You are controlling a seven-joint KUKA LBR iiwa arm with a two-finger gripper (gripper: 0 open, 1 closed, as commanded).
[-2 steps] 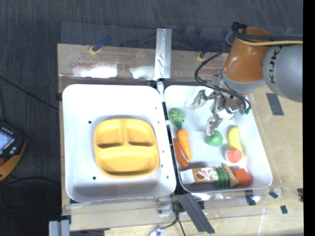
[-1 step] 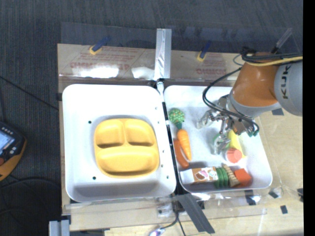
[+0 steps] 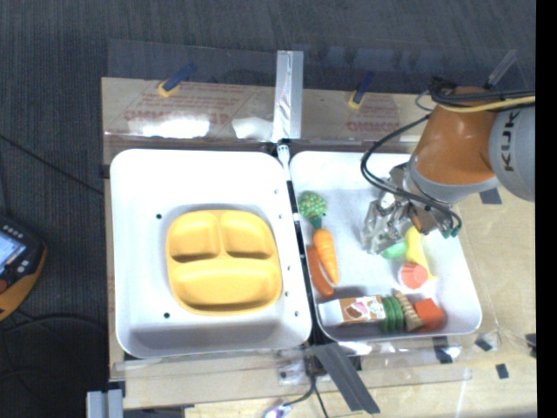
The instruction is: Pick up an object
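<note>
— Where are we? Our gripper (image 3: 380, 233) hangs low in the right bin (image 3: 348, 190), just beside the green piece (image 3: 396, 251) and yellow piece (image 3: 416, 249).

— Fingers: we cannot tell whether they're apart. We should centre over one piece before closing.

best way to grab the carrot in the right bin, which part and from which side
Probably mid-body of the carrot, coming straight down with the fingers closing across its narrow width. It lies flat, lengthwise along the right bin, with the hot dog and the bin wall close on its left, so a central pinch from above looks safest.
</note>
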